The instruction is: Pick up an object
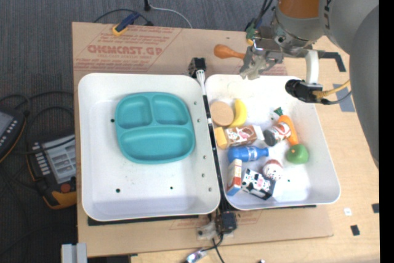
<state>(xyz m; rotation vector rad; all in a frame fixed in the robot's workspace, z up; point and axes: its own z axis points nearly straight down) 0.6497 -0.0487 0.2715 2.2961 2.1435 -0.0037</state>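
My gripper (251, 71) hangs over the back rim of the right bin (320, 194), near its left corner, and no object shows in it. Below it in that bin lie a tan round disc (221, 113), a yellow fruit (239, 112), a brown carton (241, 134) and a blue bottle (247, 153). Further right are an orange carrot (288, 126), a red and white can (279, 132) and a green fruit (298, 155). A cow-patterned carton (257, 183) sits at the front.
The left bin (98, 194) holds a teal divided plate (154, 126). An orange-handled tool (229, 52) lies on the board behind the right bin. Black clamps (197, 66) sit where the bins meet. Cables and devices lie on the floor at left.
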